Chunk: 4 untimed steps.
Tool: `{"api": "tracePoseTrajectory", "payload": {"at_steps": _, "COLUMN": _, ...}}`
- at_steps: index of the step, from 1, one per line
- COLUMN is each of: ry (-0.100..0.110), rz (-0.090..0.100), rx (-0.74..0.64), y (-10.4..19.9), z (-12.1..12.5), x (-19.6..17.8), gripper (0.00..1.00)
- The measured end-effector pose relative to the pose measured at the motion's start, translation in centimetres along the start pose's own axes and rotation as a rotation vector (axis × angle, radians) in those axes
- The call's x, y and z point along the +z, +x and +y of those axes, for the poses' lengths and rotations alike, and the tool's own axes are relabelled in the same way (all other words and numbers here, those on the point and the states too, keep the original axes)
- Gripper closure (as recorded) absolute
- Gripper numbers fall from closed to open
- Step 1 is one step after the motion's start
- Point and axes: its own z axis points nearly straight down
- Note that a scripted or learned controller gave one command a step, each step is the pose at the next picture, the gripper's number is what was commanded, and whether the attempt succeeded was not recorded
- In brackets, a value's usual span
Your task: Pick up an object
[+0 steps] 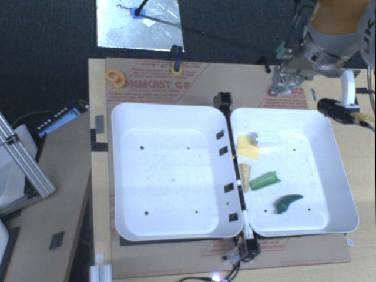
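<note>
While four small objects lie in the right bin (338,163), none is between the jaws. A yellow block (247,147) rests near that bin's left wall, in its upper part. Just right of the block, touching or nearly touching it, lies a clear, pale object (262,138) whose form cannot be made out. Below the yellow block, a small tan piece (244,173) sits against the left wall. A light green elongated item (264,180) lies tilted just right of the tan piece. A darker green curved item (287,202) lies below it, nearer the bin's front edge.

The left bin (170,113) adjoins the right bin along a shared divider fitted with dark clips (223,151).

The gripper (284,86) hangs above the cardboard-covered worktop (241,78), beyond the rear rim of the right bin and well apart from all four objects. Whether the jaws are apart or together cannot be told from this view. The arm (335,16), grey with an orange band, enters from the upper right.

On the worktop behind the left bin lie an orange ring (115,77) and a yellow-and-blue clamp (176,61).
</note>
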Motion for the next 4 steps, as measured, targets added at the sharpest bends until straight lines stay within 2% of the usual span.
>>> {"api": "tracePoseTrajectory", "payload": {"at_steps": 1, "ry": -0.002, "rz": 0.005, "rx": -0.005, "y": 9.2, "z": 0.6, "x": -6.1, "gripper": 1.00}}
{"api": "tracePoseTrajectory", "payload": {"at_steps": 2, "ry": 0.001, "rz": 0.004, "rx": -0.003, "y": 15.6, "z": -0.5, "x": -10.3, "gripper": 1.00}}
{"api": "tracePoseTrajectory", "payload": {"at_steps": 3, "ry": 0.001, "rz": 0.005, "rx": -0.003, "y": 21.9, "z": -3.2, "x": -15.0, "gripper": 1.00}}
{"api": "tracePoseTrajectory", "payload": {"at_steps": 4, "ry": 0.003, "rz": 0.004, "rx": -0.001, "y": 26.4, "z": -6.4, "x": -18.3, "gripper": 1.00}}
